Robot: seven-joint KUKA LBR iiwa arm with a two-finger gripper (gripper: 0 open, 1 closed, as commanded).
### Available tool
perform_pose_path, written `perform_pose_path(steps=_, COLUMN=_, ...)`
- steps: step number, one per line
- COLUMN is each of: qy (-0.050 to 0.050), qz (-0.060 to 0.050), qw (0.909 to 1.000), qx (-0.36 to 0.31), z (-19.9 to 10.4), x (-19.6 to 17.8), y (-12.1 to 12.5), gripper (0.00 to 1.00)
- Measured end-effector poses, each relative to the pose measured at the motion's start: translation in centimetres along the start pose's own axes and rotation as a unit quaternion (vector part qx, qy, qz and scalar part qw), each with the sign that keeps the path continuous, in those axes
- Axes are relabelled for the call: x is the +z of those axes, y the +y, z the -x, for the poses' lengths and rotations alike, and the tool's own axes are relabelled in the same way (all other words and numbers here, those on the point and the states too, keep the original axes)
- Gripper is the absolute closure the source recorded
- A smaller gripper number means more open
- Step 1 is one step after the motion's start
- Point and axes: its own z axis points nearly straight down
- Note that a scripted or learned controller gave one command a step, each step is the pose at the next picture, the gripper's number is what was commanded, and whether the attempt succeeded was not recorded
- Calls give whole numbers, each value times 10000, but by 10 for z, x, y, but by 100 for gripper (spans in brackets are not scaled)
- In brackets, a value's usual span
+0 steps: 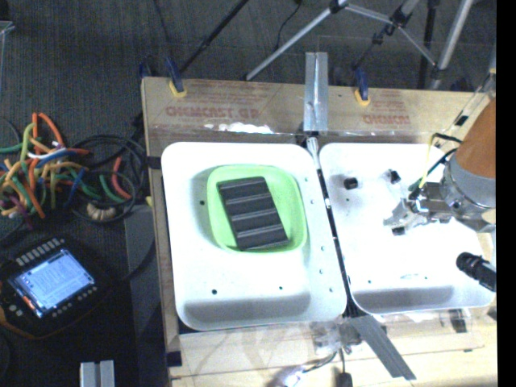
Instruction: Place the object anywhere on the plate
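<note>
Object (252, 213): dark grey ridged block, lying flat, slightly angled, resting on the plate.
Plate (216, 216): light green, rounded square, inside left bin.

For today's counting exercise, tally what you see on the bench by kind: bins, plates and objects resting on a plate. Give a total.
White bins: 2 (left bin, right bin)
Green plates: 1 (green plate)
Dark ridged blocks on the plate: 1 (dark ridged block)
Total: 4
</note>
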Motion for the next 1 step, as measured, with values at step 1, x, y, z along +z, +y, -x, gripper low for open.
perform_pose_path(steps=1, qy=0, qz=0, qw=10000, qx=0, z=0, x=0, y=0, gripper=0)
